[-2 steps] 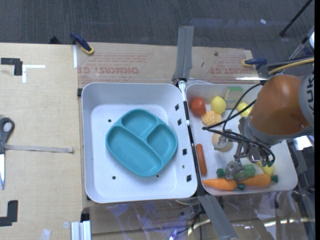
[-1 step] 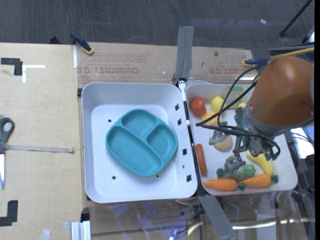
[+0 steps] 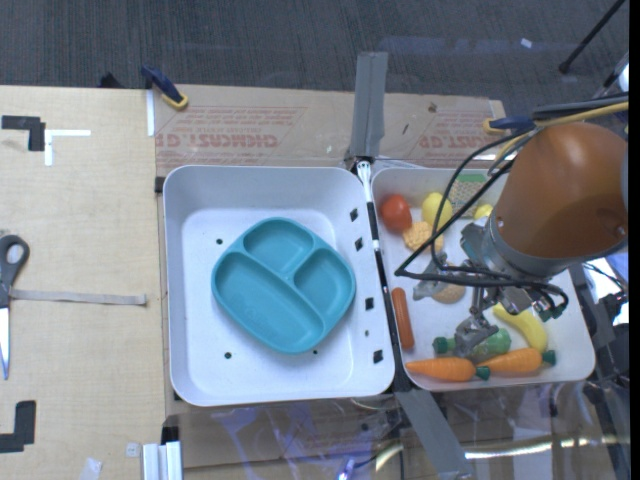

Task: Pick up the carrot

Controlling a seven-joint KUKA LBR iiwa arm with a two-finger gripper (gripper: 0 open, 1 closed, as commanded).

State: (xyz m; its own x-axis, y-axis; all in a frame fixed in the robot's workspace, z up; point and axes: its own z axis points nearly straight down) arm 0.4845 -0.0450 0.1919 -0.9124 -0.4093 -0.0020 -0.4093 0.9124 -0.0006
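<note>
The left bin was the biggest thing on the bench, and everything else is easiest placed from it. Inside it lay a blue divided plate, roughly in the middle and turned at an angle. Just beside it, sharing its right wall, stood the right bin, crowded with toy food. Over that bin hung the arm, its orange band bulking large, cables looping beneath it.

Below the band the gripper reached down toward the near side of the right bin, above a green item that I could not identify. Whether its fingers were apart or together I could not tell; wires and the wrist hid them.

Two carrots lay along the near wall of the right bin: one carrot close to the left bin's near right corner, a second carrot farther from it, just past the gripper. Neither appeared lifted. A red sausage lay along the dividing wall, a tomato and a banana elsewhere.

In my judgement the pick was not yet done: approach made, grasp and lift remaining.
</note>
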